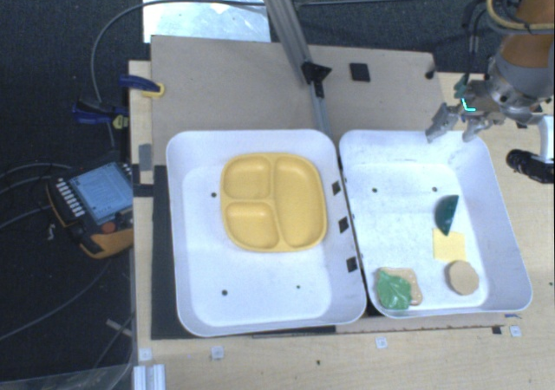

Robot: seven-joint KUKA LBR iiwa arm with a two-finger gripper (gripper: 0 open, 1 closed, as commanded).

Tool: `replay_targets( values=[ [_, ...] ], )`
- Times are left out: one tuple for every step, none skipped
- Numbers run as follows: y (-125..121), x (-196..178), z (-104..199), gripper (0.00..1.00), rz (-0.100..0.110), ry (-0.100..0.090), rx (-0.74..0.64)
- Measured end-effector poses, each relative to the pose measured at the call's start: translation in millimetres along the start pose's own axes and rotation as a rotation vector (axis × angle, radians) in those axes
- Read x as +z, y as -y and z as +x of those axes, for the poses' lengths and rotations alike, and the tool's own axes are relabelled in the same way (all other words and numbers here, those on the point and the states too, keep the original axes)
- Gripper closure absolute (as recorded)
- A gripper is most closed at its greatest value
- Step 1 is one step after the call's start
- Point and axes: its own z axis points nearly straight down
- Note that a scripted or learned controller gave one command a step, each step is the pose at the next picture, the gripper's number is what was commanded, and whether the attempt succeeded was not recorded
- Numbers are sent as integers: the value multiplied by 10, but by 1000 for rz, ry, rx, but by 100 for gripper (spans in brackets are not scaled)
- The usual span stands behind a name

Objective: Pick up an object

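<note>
Hovering over the far right corner of the right bin (486, 180), the gripper (460, 123) hangs from the grey arm (520, 59) with its two fingers spread apart and nothing between them. One fingertip sits to the left above the bin's far rim, the other just right of it.

Four things lie well apart from the gripper, in the near right part of that bin. A dark green piece (447, 212) stands farthest of them, and a yellow square (448, 245) lies touching its near side. A round tan disc (462, 277) rests just nearer than the square, close to the bin's near right corner. A green lump (395, 290) sits to the left of the disc on a tan pad (411, 286), close to the near rim.

A yellow tray (273, 202) with three compartments lies in the far middle of the left bin (251, 293). A metal pole (282, 11) slants across the board beyond the bins. A blue and orange device (94, 206) lies on the dark floor to the left.
</note>
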Motion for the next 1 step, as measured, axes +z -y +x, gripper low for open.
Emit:
replay_targets(
  values=[
    [-7, -14, 1, 0, -3, 0, -1]
  ],
)
